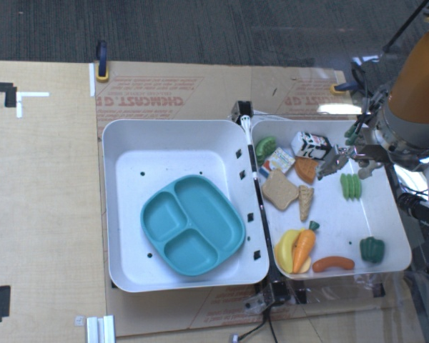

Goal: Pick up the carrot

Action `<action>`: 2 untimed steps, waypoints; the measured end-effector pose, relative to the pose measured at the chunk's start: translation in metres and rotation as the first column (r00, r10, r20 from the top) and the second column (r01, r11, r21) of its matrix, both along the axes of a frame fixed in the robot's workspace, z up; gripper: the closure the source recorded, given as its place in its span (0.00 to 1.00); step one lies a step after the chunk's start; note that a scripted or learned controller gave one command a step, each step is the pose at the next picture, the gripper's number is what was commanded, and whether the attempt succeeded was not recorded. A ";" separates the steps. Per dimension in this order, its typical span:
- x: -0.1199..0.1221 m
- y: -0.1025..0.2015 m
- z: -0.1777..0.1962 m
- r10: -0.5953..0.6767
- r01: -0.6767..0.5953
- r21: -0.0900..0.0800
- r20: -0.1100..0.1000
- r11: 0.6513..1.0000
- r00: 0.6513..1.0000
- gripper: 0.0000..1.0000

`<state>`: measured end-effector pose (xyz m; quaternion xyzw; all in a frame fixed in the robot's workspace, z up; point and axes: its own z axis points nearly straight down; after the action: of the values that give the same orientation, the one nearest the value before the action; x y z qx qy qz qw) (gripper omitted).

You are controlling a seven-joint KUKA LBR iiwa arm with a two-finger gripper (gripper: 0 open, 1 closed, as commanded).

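Observation:
The carrot (304,243), orange with a small green top, lies near the front edge of the right bin (393,213), leaning against a yellow banana (286,250). My gripper (349,166) hovers over the back half of the same bin, well behind the carrot and a little to its right. Its two fingers stand apart, open, with nothing between them. A green bean pod (351,186) lies just below the fingertips.
Around the carrot lie a red sausage (332,264), a green pepper (372,249), a cracker (305,202) and a bread slice (279,190). Further back are an orange wedge (307,170) and a milk carton (311,146). The left bin (129,148) holds a teal divided plate (193,224).

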<state>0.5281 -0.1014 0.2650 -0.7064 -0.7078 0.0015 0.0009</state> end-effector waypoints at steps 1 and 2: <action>-0.042 0.007 -0.120 0.078 -0.078 0.002 0.000 0.997 0.997 0.00; -0.050 0.004 -0.174 0.090 -0.090 0.002 0.002 0.996 0.996 0.00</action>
<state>0.4778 -0.0975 0.0909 -0.6737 -0.7390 0.0004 0.0010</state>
